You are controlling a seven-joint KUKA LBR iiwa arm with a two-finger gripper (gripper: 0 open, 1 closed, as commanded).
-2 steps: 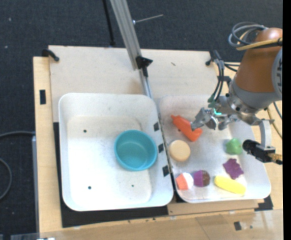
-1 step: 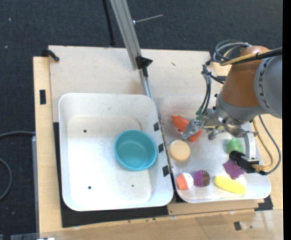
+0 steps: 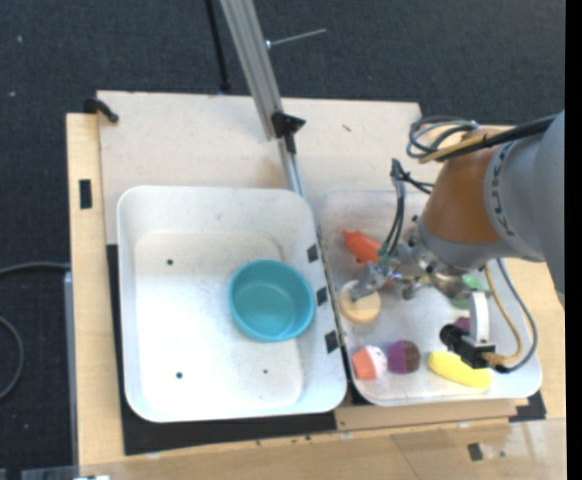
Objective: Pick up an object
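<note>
Where tool hangs, tan disc below.

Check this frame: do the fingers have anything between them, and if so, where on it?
It cannot be told. The gripper is low in the right bin, right at the beige round piece, but no clear hold shows.

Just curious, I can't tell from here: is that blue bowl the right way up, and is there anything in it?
Upright and empty: the blue bowl in the left bin shows its open mouth and bare blue inside.
</note>
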